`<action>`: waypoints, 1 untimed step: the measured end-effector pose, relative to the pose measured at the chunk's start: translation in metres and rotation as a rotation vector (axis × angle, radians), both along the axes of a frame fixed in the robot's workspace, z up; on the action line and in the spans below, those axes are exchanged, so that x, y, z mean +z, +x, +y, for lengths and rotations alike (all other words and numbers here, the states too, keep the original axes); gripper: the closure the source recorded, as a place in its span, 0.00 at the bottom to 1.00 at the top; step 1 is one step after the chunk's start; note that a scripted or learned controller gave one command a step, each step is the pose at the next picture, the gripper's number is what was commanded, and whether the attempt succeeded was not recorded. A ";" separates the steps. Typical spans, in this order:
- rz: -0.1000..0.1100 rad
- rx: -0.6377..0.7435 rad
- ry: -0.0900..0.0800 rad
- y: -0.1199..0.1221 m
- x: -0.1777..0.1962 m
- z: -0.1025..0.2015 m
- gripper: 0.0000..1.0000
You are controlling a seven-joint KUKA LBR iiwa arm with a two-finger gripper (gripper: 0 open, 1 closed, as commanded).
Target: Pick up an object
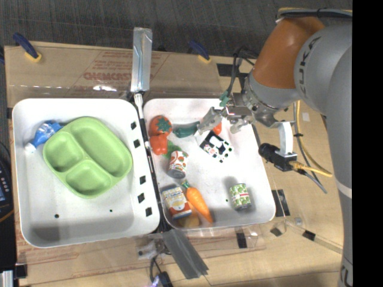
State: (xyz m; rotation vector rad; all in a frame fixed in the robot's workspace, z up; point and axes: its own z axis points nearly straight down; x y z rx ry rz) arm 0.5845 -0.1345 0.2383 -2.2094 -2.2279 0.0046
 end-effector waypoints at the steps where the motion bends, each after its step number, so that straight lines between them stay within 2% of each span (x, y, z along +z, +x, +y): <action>1: 0.003 0.032 0.000 0.028 -0.072 -0.026 0.00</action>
